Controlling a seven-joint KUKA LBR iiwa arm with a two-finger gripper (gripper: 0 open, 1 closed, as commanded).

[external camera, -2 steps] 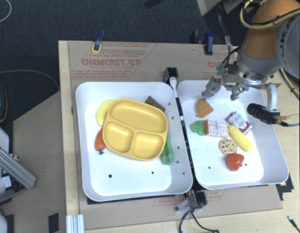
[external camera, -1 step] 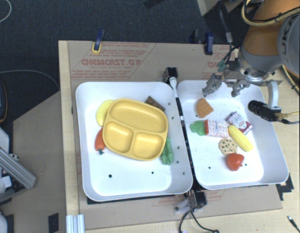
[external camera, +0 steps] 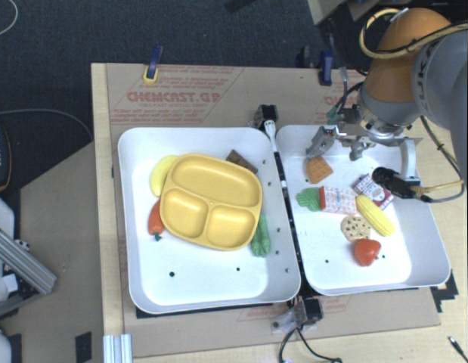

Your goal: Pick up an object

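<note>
Two shallow white bins are seen side by side on the bench, the left bin (external camera: 135, 225) and the right bin (external camera: 423, 255), with their inner rims touching. The left bin is taken up mostly by a yellow divided tray (external camera: 211, 201), which lies tilted over other things: a yellow piece (external camera: 161, 172) shows at its upper left edge, a red-orange piece (external camera: 156, 221) at its lower left, a green piece (external camera: 261, 237) at its lower right, and a brown corner (external camera: 240, 159) at its top. In the right bin, an orange waffle-like piece (external camera: 319, 169) is seen near the upper left, with a strawberry (external camera: 311, 199) and a pink-white packet (external camera: 341, 200) just below it. A corn cob (external camera: 374, 215) lies to the right of the packet, a small printed wrapper (external camera: 371, 187) just above the cob, a cookie (external camera: 354, 227) beside it, and a red tomato-like piece (external camera: 367, 252) just below the cookie. The gripper (external camera: 341, 144) is held over the upper part of the right bin, just above and right of the waffle-like piece; its two fingers are spread apart, and nothing is seen between them.
</note>
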